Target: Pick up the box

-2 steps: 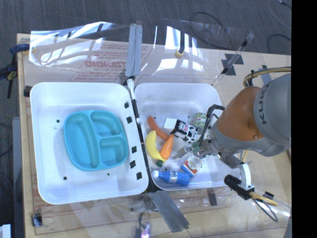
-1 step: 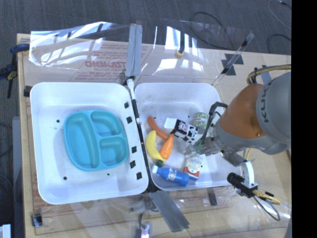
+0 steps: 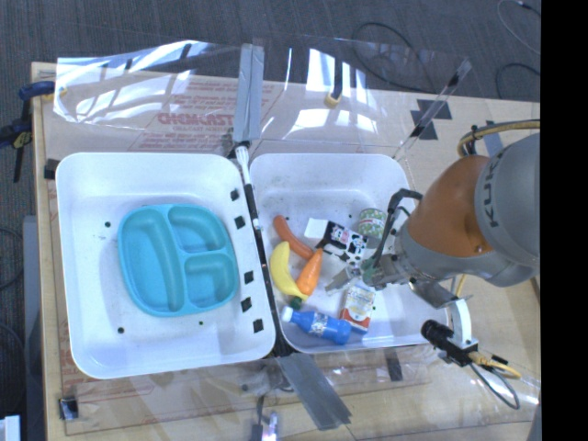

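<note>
Arm (image 3: 478,219) crowds right bin's (image 3: 322,175) cluttered edge.

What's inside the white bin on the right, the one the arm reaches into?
The right bin holds a banana, two carrots, a blue bottle, a black-and-white box, a green can and a pouch. The arm covers its right side.

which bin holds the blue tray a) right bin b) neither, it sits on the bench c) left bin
c: the blue tray lies flat on the floor of the left bin, while the banana, carrot and bottle lie in the right bin.
</note>
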Available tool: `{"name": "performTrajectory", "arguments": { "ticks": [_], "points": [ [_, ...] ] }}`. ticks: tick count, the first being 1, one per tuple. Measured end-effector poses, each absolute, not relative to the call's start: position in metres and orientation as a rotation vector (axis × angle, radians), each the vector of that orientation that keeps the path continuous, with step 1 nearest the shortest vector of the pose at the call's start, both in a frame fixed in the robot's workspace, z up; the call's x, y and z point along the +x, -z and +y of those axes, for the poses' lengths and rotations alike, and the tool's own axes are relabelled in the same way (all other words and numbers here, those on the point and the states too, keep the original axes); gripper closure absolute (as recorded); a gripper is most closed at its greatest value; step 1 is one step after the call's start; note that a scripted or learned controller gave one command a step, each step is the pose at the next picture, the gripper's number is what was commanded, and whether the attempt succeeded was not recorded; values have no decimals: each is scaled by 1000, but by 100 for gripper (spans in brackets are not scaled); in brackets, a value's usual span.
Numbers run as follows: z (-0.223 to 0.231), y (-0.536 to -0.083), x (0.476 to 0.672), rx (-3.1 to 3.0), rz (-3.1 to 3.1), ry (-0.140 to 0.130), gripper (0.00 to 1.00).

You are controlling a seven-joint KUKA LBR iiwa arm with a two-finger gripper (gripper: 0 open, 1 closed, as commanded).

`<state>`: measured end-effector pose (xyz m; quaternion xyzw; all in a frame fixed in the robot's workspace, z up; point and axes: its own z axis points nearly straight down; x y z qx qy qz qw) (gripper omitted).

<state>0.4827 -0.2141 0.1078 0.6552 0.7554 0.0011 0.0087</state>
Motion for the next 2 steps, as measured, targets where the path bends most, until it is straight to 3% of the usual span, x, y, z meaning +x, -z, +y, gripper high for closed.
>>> {"name": "performTrajectory", "arguments": {
  "ticks": [1, 2],
  "points": [
    [-211, -92, 477, 2097, 2341, -1, 0],
    [-211, -102, 479, 2089, 2346, -1, 100]
  ]
}}
